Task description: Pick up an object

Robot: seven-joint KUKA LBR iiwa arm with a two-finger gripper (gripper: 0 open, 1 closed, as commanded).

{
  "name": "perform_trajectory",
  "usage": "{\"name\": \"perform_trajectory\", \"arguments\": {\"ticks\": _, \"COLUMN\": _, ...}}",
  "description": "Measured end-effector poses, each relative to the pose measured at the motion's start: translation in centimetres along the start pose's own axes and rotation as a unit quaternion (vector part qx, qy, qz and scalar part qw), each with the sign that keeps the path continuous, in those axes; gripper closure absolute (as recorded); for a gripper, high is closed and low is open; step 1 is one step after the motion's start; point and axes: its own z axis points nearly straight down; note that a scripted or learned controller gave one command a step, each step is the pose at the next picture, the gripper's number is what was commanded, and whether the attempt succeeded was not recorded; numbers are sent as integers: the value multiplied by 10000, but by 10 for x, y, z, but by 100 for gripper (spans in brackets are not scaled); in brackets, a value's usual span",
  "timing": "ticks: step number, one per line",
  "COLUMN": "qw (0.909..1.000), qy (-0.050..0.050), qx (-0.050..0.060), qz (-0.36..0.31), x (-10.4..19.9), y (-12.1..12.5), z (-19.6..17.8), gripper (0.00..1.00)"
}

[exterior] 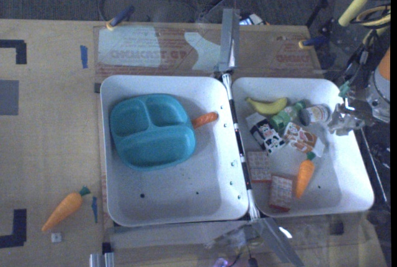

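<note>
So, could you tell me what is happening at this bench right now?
The arm's gripper hangs over the right edge of the right bin, with nothing visibly held. That bin holds a banana, a carrot, a can and some small cartons. The left bin holds a teal plate and another carrot.
</note>
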Motion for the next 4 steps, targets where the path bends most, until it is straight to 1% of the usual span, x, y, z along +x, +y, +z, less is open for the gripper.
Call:
{"name": "perform_trajectory", "arguments": {"ticks": 1, "qw": 9951, "qy": -2, "qx": 3, "qz": 985, "x": 57, "y": 17, "z": -9, "gripper": 100}}
{"name": "perform_trajectory", "arguments": {"ticks": 2, "qw": 9953, "qy": 2, "qx": 22, "qz": 966, "x": 60, "y": -4, "z": 47, "gripper": 100}}
{"name": "perform_trajectory", "arguments": {"ticks": 3, "qw": 9921, "qy": 2, "qx": 12, "qz": 1255, "x": 130, "y": -27, "z": -12, "gripper": 100}}
{"name": "perform_trajectory", "arguments": {"ticks": 4, "qw": 9922, "qy": -2, "qx": 9, "qz": 1247, "x": 130, "y": -27, "z": -22, "gripper": 100}}
